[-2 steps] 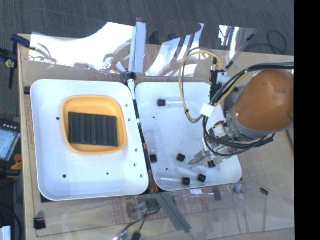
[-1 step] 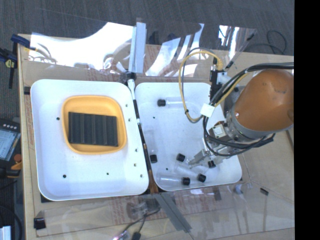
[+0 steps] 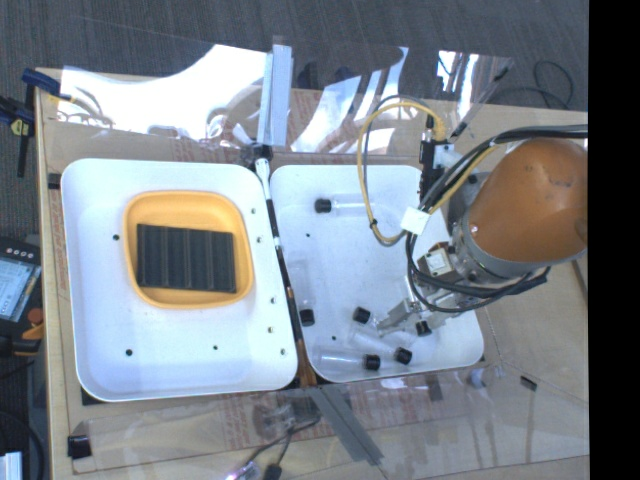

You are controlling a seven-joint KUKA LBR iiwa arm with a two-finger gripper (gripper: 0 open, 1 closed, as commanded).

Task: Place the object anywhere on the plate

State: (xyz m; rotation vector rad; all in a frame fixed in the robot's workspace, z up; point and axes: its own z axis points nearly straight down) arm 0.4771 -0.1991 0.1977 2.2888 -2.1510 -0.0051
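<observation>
Reaching into the right bin point(image 3: 300, 258), nothing placed yet.
Gripper point(image 3: 400, 315) hovered low among small clear black-capped vials point(image 3: 362, 361); its grasp I cannot tell. The yellow plate point(image 3: 187, 213) in the left bin point(image 3: 90, 328) awaited an object.

We've got two bins side by side. The left bin point(image 3: 90, 268) has the plate point(image 3: 188, 251) sitting in its middle. The right bin point(image 3: 330, 258) holds a few small tubes point(image 3: 365, 360) scattered near its front, one tube point(image 3: 340, 206) further back. The arm point(image 3: 525, 208) hangs over its right side.
</observation>
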